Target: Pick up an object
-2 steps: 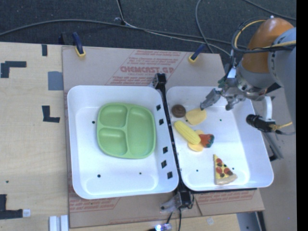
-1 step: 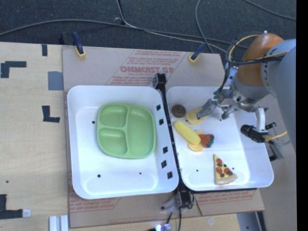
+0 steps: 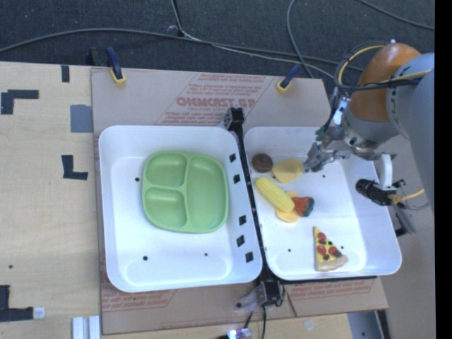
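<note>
Pizza slice (image 3: 328, 251) lies apart; corn (image 3: 275, 194) adjoins strawberry (image 3: 303, 205) below end effector (image 3: 313, 162).

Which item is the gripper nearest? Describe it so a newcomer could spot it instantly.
Find the right-hand white bin, where the gripper reaches in. Just left of the gripper lies a pale yellow rounded piece. It is paler and rounder than the long corn cob below it, and sits right of the brown round piece.
</note>
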You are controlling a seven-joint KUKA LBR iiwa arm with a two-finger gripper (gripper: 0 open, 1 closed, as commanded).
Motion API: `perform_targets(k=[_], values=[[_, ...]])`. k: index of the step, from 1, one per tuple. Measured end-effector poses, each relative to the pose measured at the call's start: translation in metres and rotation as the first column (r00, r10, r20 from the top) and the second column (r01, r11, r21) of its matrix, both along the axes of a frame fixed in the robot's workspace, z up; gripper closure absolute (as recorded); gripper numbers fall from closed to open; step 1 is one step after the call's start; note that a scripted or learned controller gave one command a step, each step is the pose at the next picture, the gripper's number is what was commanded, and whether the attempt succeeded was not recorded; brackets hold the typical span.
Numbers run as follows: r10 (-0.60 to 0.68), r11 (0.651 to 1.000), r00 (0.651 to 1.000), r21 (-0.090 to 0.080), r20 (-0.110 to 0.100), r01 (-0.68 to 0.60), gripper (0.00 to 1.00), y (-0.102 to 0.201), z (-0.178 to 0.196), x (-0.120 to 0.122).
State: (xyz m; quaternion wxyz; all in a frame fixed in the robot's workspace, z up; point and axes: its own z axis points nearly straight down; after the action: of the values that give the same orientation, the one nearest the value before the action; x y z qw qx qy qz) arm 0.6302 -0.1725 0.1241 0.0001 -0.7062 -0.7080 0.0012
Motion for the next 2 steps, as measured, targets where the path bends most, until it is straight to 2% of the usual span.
perform_targets(k=[1, 2], values=[[-0.002, 1.0, 1.0, 0.0, 0.006, 0.002, 1.0, -0.005, 0.062, 0.001], [-0.001, 1.0, 1.0, 0.0, 0.005, 0.001, 1.0, -0.005, 0.108, 0.002]])
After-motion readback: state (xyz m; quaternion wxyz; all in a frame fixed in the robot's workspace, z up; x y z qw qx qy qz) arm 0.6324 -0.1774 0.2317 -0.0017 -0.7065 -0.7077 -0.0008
